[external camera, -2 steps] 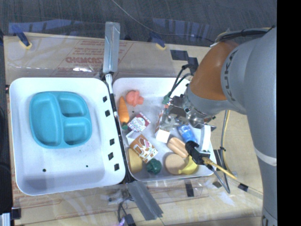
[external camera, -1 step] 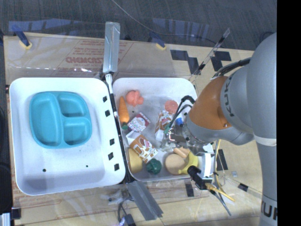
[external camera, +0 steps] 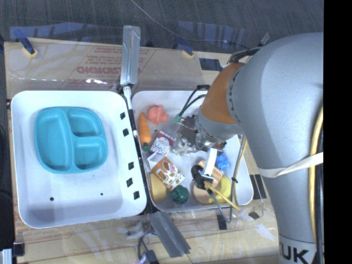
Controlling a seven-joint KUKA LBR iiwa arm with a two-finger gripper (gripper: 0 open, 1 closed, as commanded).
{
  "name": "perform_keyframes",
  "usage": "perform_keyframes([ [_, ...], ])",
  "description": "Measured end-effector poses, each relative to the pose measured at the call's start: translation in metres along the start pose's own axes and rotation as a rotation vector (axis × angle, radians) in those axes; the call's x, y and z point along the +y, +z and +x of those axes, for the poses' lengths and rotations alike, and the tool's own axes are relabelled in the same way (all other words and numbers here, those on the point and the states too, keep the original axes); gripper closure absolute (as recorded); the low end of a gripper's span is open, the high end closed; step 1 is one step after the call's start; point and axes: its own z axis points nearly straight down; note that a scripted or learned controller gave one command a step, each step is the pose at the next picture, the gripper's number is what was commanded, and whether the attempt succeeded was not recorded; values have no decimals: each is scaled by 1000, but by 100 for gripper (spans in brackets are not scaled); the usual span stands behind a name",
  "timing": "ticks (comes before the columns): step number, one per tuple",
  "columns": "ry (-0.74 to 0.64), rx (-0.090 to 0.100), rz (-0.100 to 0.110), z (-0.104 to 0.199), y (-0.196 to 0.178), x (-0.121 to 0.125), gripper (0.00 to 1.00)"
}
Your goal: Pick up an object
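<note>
The gripper (external camera: 187, 142), grip state impossible to tell, hovers amid the clutter, small carton (external camera: 168, 173) just below-left, so descent comes next.

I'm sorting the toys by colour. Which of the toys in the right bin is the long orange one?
The orange plastic carrot, lying lengthwise along the right white bin's left wall. The pink rounded toy just beside it is shorter and paler.

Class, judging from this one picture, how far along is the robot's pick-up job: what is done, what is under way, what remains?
Done: the arm has reached over the right bin. Under way: its gripper sits low among the clutter, near the carrot and small carton. Left: nothing is visibly lifted; grasp and raise remain.
</note>
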Motion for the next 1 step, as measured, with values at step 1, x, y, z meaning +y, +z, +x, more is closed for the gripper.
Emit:
perform_keyframes([
  [1, -231, 0, -7, -37, -110, -10, 0],
])
